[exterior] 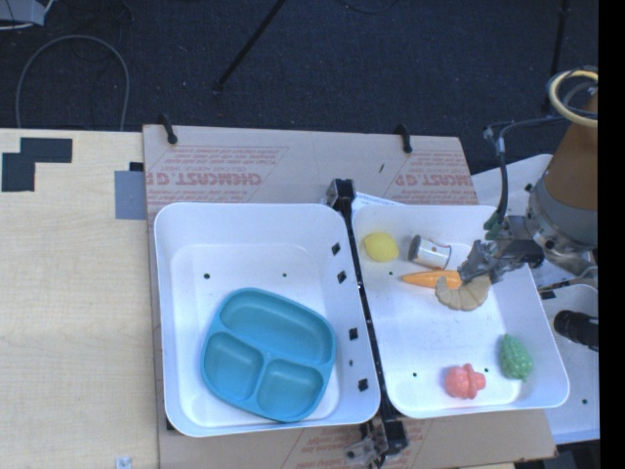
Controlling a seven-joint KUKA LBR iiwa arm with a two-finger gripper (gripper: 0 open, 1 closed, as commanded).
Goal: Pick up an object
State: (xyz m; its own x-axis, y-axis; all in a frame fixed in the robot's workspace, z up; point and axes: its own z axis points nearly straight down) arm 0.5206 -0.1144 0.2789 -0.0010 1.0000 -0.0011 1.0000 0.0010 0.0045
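Nothing is lifted yet: the gripper (pixel 476 274) hangs low over the tan piece (pixel 462 296) beside the carrot (pixel 430 279). How its tip stands cannot be told, so the pick is still left.

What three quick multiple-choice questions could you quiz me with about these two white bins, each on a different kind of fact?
1. Where does the blue tray lie?
A. in the left bin
B. in the right bin
C. on the wooden bench

2. How many compartments does the blue tray have?
A. two
B. three
C. five

3. How does the orange carrot lie?
A. standing upright
B. flat on the bin floor
C. on top of the tray

Answers:
1 A: the blue tray rests on the floor of the left bin.
2 B: one long compartment and two smaller ones show.
3 B: the orange carrot lies flat in the right bin, just left of the gripper.
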